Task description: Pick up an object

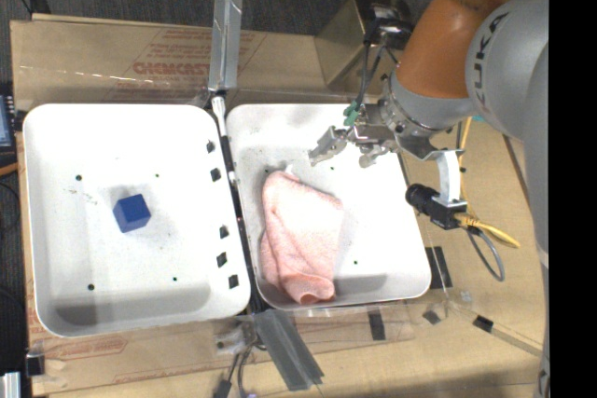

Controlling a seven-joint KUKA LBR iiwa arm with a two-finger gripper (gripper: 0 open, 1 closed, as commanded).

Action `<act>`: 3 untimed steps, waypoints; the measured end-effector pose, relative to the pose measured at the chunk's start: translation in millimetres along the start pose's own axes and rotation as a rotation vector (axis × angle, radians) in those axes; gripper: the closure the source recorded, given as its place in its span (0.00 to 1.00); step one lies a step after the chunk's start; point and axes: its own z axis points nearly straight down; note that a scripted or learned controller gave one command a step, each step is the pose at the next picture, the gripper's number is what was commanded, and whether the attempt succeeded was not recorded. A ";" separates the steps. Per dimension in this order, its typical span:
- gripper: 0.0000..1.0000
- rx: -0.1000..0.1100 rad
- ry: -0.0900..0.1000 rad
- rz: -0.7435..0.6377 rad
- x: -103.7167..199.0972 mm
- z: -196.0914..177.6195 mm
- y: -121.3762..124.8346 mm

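End effector [347, 146] poised over the right bin [410, 270], nothing in its grasp.

We saw its two fingers spread open above the bin's far half, with no object between them. The pink cloth [298, 238] lay crumpled on the bin floor just below and to the left of the fingers in our view, apart from them. We also noted a blue cube [131, 212] sitting in the left bin [56, 130], well away from the arm.

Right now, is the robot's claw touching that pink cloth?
Apart. The camera view shows the gripper hovering above the right bin, with bare white floor visible between it and the pink cloth.
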 end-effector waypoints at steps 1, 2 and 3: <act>0.00 0.002 0.000 0.008 -12.2 140.7 6.6; 0.00 -0.006 -0.002 -0.194 -58.2 104.6 -15.1; 0.00 -0.009 -0.003 -0.217 -65.7 153.1 15.8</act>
